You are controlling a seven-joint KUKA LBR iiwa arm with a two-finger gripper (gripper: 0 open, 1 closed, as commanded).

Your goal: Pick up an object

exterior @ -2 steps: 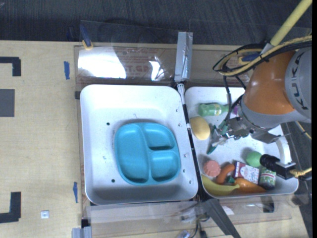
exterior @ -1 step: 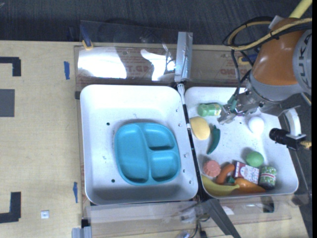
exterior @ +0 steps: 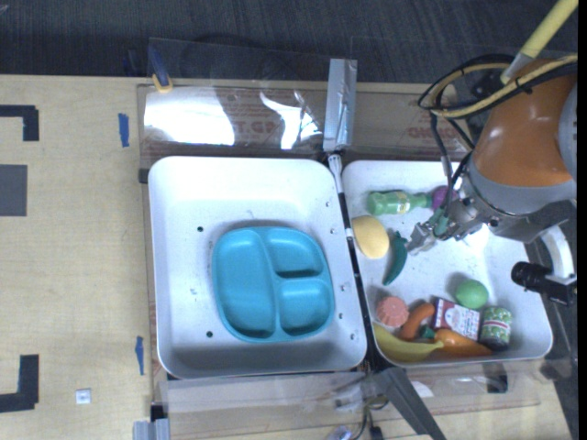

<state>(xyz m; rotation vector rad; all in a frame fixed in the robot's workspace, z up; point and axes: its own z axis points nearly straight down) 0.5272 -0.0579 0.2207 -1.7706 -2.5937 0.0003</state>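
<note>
My gripper (exterior: 431,233) hangs low over the middle of the right bin (exterior: 523,269), reaching in from the right under the orange band of the arm. Just behind it lies a light green toy (exterior: 396,202), with a small purple piece (exterior: 440,195) at its right end. A yellow lemon (exterior: 371,236) and a dark green pepper (exterior: 396,260) lie just left of the gripper. Nothing is visibly held.
Along the right bin's front edge lie a green ball (exterior: 471,293), a pink round piece (exterior: 393,312), a red carton (exterior: 456,319), a green can (exterior: 496,327), a banana (exterior: 402,346) and an orange carrot (exterior: 463,343). The left bin (exterior: 174,246) holds a blue divided plate (exterior: 272,282).
</note>
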